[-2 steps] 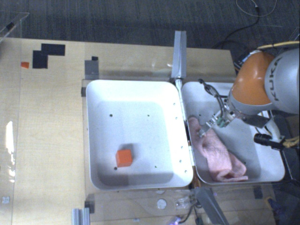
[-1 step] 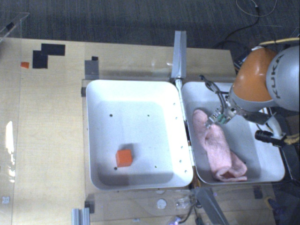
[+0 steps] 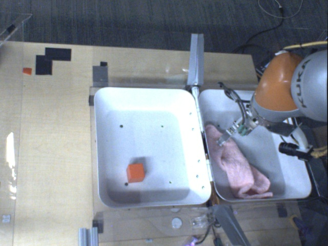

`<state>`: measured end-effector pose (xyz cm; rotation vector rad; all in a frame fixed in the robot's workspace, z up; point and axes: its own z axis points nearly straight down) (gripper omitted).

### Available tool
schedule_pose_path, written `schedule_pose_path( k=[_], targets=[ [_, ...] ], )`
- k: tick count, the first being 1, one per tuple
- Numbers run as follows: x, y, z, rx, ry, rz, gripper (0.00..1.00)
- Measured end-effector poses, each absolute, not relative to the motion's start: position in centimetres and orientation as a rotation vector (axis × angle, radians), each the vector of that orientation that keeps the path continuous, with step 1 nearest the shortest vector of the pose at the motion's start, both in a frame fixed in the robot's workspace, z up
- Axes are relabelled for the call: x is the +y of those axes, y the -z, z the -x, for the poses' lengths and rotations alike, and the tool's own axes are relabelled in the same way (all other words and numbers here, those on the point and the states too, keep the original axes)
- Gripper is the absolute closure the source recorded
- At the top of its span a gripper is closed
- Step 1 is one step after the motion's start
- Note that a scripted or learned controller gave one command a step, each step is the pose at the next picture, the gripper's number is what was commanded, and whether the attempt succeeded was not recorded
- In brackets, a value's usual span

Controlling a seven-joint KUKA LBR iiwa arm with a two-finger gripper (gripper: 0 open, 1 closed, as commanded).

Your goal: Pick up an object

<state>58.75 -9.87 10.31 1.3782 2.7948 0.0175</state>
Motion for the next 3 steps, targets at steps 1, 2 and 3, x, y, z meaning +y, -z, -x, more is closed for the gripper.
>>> schedule_pose_path(
  k=[1, 2, 3],
  targets=[
    [-9.0, -9.1, -58.0, 2.782, -0.013, -1.422, 0.0],
    [-8.9, -10.3, -58.4, 2.774, -0.02, -1.414, 1.0],
    [-6.2, -18.6, -66.0, 2.639, -0.007, -1.686, 1.0]
  ],
)
